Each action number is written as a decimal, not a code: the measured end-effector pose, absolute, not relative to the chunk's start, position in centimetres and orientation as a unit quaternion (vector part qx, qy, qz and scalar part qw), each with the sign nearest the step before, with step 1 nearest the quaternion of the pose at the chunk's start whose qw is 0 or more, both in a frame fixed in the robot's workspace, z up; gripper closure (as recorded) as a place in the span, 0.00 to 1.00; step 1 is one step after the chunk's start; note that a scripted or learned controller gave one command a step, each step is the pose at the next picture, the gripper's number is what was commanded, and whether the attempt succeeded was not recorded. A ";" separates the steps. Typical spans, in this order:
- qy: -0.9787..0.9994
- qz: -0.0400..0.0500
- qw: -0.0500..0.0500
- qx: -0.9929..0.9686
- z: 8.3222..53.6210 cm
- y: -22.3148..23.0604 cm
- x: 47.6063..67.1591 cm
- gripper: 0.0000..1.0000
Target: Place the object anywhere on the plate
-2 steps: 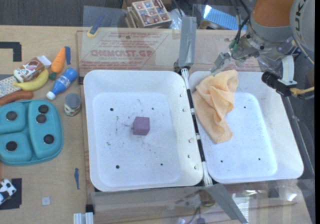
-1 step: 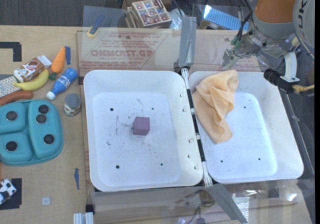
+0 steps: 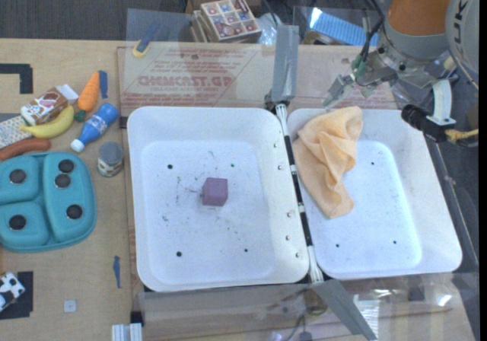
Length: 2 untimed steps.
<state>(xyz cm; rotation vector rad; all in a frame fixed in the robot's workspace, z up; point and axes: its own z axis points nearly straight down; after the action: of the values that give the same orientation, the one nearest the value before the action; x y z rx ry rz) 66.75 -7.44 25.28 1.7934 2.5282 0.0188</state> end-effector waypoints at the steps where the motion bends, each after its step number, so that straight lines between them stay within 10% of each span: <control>1: 0.816 0.007 0.024 0.578 26.4 -7.5 66.9 1.00; 2: 0.816 0.007 0.024 0.578 26.4 -7.5 66.9 0.00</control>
<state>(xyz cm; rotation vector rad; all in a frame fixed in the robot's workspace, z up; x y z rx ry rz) 66.88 -7.51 26.41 1.7883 2.5235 0.0222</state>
